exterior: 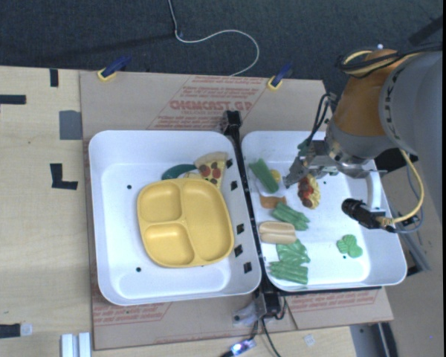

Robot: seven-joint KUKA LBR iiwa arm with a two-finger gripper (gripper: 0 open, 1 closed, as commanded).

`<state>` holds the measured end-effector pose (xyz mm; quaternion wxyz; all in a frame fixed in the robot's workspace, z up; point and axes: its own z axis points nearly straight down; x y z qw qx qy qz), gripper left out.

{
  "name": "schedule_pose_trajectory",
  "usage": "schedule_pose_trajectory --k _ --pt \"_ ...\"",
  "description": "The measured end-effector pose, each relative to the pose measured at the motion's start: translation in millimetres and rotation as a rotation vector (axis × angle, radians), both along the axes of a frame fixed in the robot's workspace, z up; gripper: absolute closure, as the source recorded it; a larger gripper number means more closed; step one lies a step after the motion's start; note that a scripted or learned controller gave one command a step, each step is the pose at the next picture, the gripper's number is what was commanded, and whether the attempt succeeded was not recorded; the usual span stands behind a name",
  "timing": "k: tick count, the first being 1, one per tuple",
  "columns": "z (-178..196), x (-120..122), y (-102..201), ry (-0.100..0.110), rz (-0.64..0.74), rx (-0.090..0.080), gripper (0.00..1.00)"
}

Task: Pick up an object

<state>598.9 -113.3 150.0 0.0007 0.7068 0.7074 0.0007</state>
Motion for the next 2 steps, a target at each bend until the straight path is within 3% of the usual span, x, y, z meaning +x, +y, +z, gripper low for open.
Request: schedule_pose_trajectory --k 1,2 --pt "63 2 -4 -0.003 0.000 -0.001 1.00" --pt "75 2 -3 0.002 0.000 0.001 1.00"
